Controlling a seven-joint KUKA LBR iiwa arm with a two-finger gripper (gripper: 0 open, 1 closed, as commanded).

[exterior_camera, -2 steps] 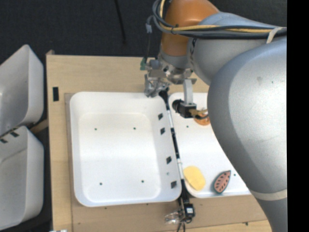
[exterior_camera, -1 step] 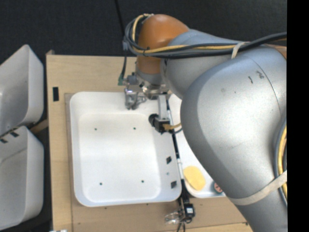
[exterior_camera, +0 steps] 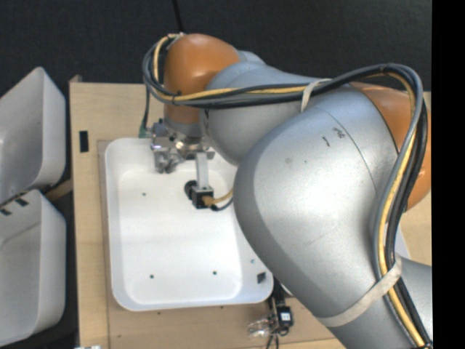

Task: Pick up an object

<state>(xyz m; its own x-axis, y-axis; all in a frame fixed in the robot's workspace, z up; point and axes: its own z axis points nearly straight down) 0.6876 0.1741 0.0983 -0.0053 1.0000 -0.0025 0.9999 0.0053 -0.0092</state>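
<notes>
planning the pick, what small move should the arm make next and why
Probably lift and draw back rightward: the gripper hangs at the far end of the white bin over bare floor, and the arm hides its right part, so any target there can't be judged.

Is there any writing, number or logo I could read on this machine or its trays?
No text can be read.
On the grey arm, small dark marks: too small to read.
On the wooden bench, a black patch: blank or too blurred to tell.
</notes>
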